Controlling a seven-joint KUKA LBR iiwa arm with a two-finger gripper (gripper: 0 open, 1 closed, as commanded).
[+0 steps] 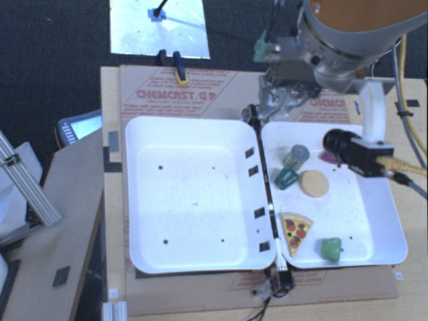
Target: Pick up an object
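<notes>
The arm (354, 19) hangs above the right bin's (391, 236) far edge; its gripper (281, 99), grasp state indeterminate, sits beyond that rim. Inside the bin lie a tan disc (313, 183), pizza slice (295, 232), teal piece (286, 177), green piece (330, 248); crowding near the disc risks a glancing, failed grasp.

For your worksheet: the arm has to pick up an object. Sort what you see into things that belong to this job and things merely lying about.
Belongs to the job:
gripper
right bin
pizza slice
tan disc
green pepper
teal piece
small can

Just lying about:
left bin
yellow clamp
metal sheet
</notes>
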